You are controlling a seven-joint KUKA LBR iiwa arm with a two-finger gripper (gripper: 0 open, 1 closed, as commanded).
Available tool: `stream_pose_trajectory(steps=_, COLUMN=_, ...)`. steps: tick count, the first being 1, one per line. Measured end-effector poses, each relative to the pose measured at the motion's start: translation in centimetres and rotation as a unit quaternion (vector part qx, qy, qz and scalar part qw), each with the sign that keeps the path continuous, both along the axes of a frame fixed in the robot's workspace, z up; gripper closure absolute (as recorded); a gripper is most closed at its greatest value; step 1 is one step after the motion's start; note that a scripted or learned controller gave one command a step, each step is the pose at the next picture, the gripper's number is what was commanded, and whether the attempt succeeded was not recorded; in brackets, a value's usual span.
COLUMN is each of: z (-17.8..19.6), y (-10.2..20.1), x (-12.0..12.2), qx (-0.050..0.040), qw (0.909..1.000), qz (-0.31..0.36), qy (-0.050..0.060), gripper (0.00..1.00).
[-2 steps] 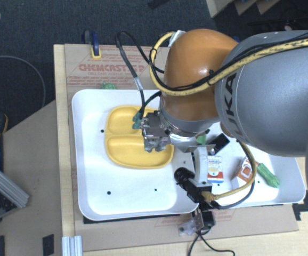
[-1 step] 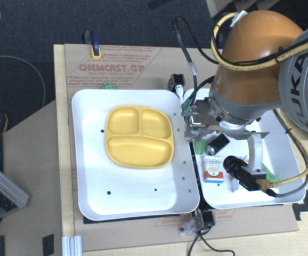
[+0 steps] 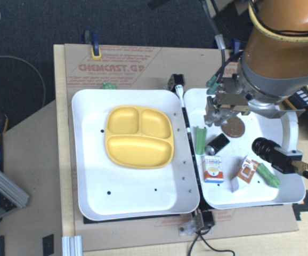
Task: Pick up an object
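The tabletop (image 3: 122, 63) carries two white bins side by side, and the arm (image 3: 284, 31) reaches over the right one from the right. Its pincer (image 3: 218, 113) hangs low above the near-left part of the right bin (image 3: 250, 195); whether it is wide or narrow cannot be told from this angle.

Nothing is seen in its grasp, so the step in hand looks like the descent onto a target. The likeliest ones are the disc (image 3: 234, 128), which lies right under the pincer, and the black block (image 3: 218, 142) just beside it. The disc lies flat and would probably be hard to pinch, so the block seems the better choice. The block sits close to the green tube (image 3: 200, 139), so the pincer should probably come straight down, centred on the block and turned across its short side, so that it does not nudge either neighbour.

The left bin (image 3: 90, 159) holds one thing, a yellow plate (image 3: 139, 136) with three compartments, lying near the middle.

The right bin holds the small things. The green tube lies along the left wall, with the block and the disc to its right. Nearer the front edge are a carton (image 3: 213, 169), an orange box (image 3: 247, 170) and, touching that box, a green piece (image 3: 268, 176).
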State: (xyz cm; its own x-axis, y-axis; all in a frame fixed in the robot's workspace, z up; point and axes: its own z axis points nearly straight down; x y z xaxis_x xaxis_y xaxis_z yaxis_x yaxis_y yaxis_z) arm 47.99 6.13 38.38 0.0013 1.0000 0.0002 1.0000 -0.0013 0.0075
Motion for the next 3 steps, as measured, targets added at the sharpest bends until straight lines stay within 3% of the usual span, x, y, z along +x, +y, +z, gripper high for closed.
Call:
stream_pose_trajectory(steps=1, z=-5.9, y=2.5, x=8.6, qx=-0.0007, qw=1.0, qz=0.002, qy=0.002, gripper=1.0)
stream_pose_trajectory(steps=2, z=-12.0, y=5.3, x=6.7, qx=0.0, qw=1.0, qz=0.002, qy=0.008, gripper=1.0)
stream_pose_trajectory(steps=3, z=-8.0, y=9.5, x=1.1, qx=0.0014, qw=1.0, qz=0.004, qy=0.005, gripper=1.0)
